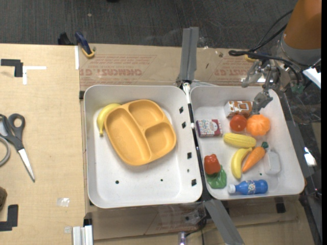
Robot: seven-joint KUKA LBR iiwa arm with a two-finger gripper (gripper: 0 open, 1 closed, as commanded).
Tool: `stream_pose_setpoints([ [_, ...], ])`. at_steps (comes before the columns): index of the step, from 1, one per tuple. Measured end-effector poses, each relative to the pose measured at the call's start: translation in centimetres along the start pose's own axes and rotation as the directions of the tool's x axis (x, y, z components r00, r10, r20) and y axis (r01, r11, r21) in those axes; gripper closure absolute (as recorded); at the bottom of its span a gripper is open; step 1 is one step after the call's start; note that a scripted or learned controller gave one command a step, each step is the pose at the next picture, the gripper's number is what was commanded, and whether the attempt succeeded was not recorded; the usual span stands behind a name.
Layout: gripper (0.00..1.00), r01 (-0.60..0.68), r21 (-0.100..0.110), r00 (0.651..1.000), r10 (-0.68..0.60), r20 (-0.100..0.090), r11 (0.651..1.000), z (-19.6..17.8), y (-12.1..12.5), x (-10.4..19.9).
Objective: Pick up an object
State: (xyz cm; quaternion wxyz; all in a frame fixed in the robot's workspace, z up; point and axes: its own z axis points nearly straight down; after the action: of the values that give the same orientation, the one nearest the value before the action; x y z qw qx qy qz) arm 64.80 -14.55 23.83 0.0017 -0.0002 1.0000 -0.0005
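Note:
My gripper [258, 92] hangs over the back right corner of the right bin [291, 188], its fingers spread apart with nothing between them. Just below it lie a brown snack packet [239, 107], a red tomato [238, 123] and an orange [258, 125]. Further forward in the bin are a pink carton [208, 128], a corn cob [239, 140], a banana [236, 163], a carrot [254, 157], a red pepper [212, 163] on a green item [218, 180], a blue-capped bottle [249, 187] and a pale clear object [273, 162].
The left bin [102, 188] holds a yellow divided plate [139, 131] with a second banana [103, 117] tucked at its left rim. Scissors [16, 139] lie on the wooden bench at far left. A blue clamp [84, 45] sits behind the bins.

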Motion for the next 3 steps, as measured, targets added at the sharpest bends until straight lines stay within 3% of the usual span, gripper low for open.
stream_pose_setpoints([
  [1,0.0,-0.012,-0.001,1.0,0.012,0.004,1.0,14.4,1.1,9.3],
  [2,1.0,-0.008,0.001,1.0,0.008,0.008,1.0,13.4,1.2,9.1],
  [3,1.0,0.037,-0.002,0.999,-0.037,0.002,0.999,4.5,8.7,9.3],
])
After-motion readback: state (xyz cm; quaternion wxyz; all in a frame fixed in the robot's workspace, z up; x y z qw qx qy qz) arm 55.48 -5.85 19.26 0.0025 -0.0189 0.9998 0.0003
